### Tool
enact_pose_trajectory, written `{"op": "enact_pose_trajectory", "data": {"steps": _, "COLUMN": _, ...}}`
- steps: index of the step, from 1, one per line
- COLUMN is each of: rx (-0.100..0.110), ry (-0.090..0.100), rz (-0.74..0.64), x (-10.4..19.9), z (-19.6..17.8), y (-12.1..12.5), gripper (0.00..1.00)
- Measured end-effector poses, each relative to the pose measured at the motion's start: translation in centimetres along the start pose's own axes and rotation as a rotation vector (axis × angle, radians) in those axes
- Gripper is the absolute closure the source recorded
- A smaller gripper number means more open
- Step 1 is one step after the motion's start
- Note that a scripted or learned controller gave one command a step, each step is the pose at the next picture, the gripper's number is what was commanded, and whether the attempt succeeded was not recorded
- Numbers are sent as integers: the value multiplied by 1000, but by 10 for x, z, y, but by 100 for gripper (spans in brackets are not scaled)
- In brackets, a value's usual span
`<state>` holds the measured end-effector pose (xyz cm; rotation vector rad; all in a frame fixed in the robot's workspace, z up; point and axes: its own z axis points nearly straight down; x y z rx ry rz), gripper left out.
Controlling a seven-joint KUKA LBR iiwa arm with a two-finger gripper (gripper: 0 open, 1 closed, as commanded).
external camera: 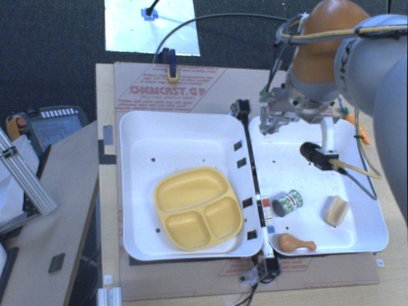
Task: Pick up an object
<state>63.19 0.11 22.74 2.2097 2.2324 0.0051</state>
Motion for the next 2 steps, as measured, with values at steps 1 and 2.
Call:
{"op": "enact_pose_trajectory", "data": {"steps": 1, "rx": 0, "ry": 1, "rz": 0, "x": 57, "z": -7, "y": 3, "gripper": 100}}
{"op": "enact_pose_trajectory", "data": {"steps": 2, "rx": 1, "ry": 1, "rz": 1, "x": 106, "z": -12, "y": -2, "gripper": 100}}
